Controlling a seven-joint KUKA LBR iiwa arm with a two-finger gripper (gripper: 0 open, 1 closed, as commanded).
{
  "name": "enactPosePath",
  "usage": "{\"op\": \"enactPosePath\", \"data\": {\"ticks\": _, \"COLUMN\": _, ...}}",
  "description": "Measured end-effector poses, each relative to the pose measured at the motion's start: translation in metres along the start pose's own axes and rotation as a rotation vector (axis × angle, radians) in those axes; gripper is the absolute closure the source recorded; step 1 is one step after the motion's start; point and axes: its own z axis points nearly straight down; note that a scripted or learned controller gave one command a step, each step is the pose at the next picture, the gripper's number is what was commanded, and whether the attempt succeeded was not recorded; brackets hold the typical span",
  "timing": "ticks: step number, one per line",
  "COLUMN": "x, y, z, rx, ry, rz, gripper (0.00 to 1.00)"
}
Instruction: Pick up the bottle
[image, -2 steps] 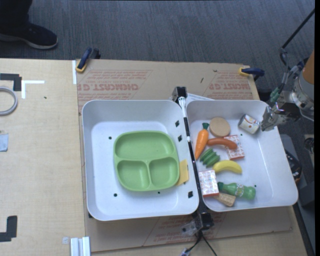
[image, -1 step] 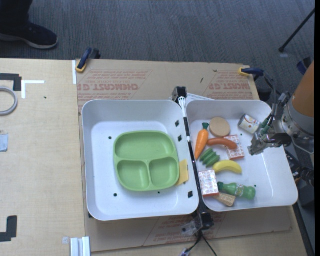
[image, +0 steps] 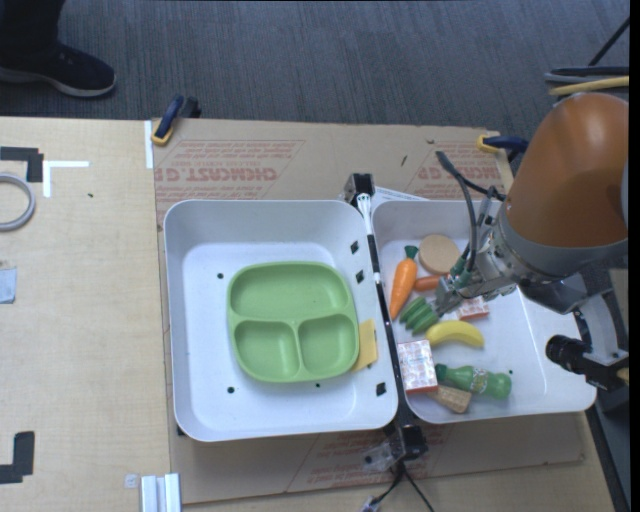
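The bottle (image: 474, 380) is small and green and lies on its side near the front of the right bin (image: 540, 385). My gripper (image: 453, 292) hangs over the middle of that bin, above a green vegetable (image: 419, 314) and just behind a yellow banana (image: 457, 334). It is well behind the bottle and not touching it. The arm's orange band (image: 580, 170) sits above it at the right.
The right bin also holds an orange carrot (image: 402, 283), a tan round piece (image: 437, 254), a red-and-white packet (image: 416, 365) and a brown piece (image: 452, 401). The left bin (image: 195, 330) holds a green divided plate (image: 294, 320) and a yellow slice (image: 367, 342).
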Motion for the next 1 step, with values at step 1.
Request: {"op": "enactPosePath", "data": {"ticks": 1, "x": 0.0505, "y": 0.0136, "z": 0.0699, "rx": 0.002, "ry": 0.001, "rz": -0.019, "gripper": 1.00}}
